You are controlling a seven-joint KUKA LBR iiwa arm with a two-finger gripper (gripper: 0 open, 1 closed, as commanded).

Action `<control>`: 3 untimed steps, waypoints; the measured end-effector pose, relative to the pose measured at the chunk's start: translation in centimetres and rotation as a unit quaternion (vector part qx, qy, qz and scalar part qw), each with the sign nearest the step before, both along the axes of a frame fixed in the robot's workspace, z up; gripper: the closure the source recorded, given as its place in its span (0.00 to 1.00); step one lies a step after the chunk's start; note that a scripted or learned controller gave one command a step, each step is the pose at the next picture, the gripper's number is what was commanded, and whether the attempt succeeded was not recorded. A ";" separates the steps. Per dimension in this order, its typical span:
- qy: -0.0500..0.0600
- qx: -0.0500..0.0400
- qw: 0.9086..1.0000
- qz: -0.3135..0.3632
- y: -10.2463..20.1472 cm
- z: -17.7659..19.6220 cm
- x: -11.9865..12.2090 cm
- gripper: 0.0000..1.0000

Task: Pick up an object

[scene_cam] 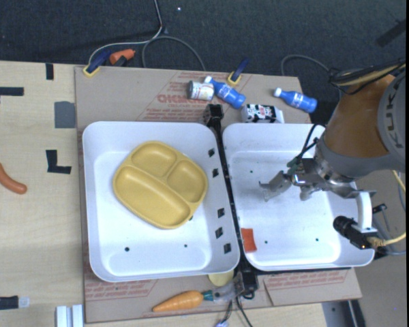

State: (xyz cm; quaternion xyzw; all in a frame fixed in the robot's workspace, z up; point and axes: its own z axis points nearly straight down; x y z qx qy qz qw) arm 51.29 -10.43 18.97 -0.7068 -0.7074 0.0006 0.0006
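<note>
A yellow plastic plate with three compartments point(161, 184) lies flat and right side up in the left-hand shallow white bin point(95, 203), a little toward twelve o'clock of that bin's middle. Its outline is a rounded square turned askew, one corner pointing to about five o'clock. Raised ridges split it into one long section along its nine o'clock side and two smaller ones toward three o'clock. In the right-hand shallow white bin point(327, 251), a small flat orange-red square piece point(247, 239) lies at about seven o'clock, just beside the wall shared by the two bins.
</note>
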 end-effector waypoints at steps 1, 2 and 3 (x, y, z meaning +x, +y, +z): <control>-0.003 0.000 1.000 0.001 1.2 -6.0 7.5 0.00; -0.001 0.000 1.000 0.001 1.2 -10.6 11.5 0.00; -0.003 0.000 1.000 0.001 0.7 -10.4 15.8 0.00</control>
